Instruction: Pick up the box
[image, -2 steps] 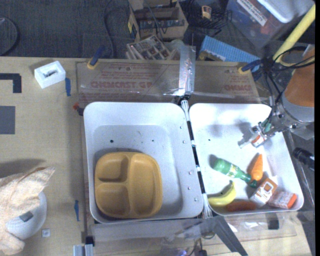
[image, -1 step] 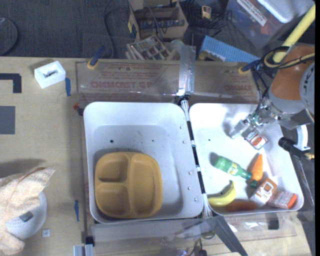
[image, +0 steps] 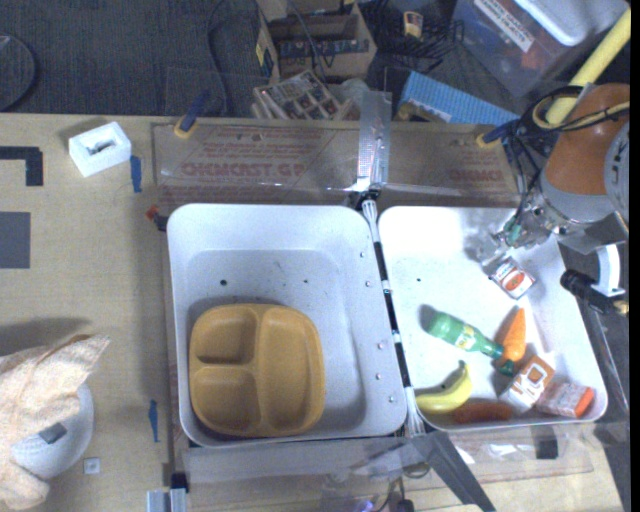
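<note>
While you look down on the table (image: 80, 260), you see two white bins: the left bin (image: 200, 240) holds a yellow tray (image: 257, 367), the right bin (image: 430, 240) the small items. Your arm (image: 585, 150) reaches in over the right bin's far right corner, and its hand (image: 515, 232) hangs just above the box (image: 510, 278); you cannot tell from here how that hand stands. Nearer you lie a bottle (image: 463, 334), a banana (image: 444, 393), a carrot (image: 513, 335) and a carton (image: 530, 381).

Yellow tray (image: 256, 368) — banana (image: 446, 392), green bottle (image: 462, 334)
</note>
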